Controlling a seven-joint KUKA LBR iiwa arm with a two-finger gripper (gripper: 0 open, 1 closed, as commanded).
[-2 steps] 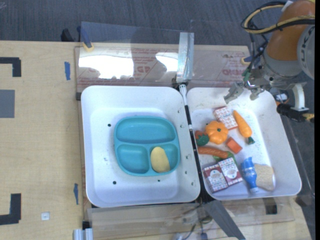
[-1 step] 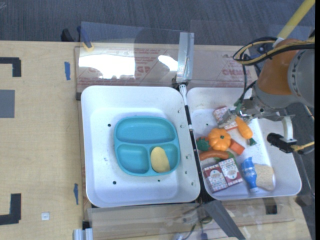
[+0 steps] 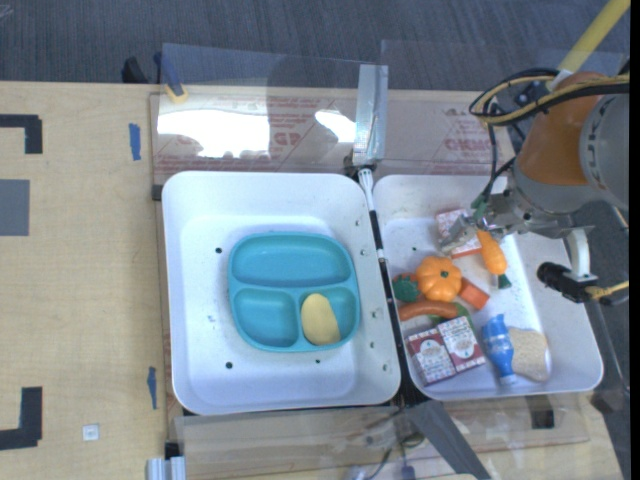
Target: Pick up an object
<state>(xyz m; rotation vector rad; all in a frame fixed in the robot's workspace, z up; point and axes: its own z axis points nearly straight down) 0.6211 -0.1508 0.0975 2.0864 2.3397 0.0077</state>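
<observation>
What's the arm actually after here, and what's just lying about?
Part of the job:
gripper, low over the right bin
toys in that bin that it might pick: carrot, pumpkin, blue bottle, red-and-white box

Just lying about:
left bin
blue tray
yellow lump in the tray's lower right compartment

Single fixed camera, mounted above the bench (image 3: 70, 268), looking down at a slant. Far enough back to take in both white bins whole: left bin (image 3: 190, 218) near frame centre, right bin (image 3: 575, 363) toward the right side. Bench top visible to the left of the bins, dark floor (image 3: 300, 8) along the top. Arm (image 3: 575, 148) entering from the right.
</observation>
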